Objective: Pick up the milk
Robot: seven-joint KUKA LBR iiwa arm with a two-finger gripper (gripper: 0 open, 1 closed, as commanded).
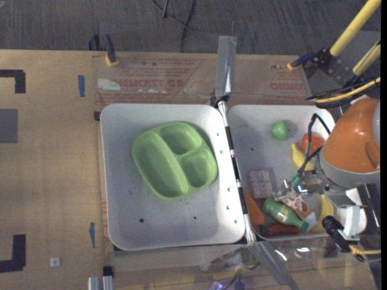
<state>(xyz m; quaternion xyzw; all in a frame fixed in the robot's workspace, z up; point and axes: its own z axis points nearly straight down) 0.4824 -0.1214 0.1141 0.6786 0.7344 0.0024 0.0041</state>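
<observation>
Here milk [300, 206] tilted in right bin [254, 122], axis unclear; pincer [294, 189] state indiscernible.

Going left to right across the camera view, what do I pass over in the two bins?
Green divided plate in the left bin → carrot at the right bin's left wall → green bottle → green ball → milk carton.
</observation>
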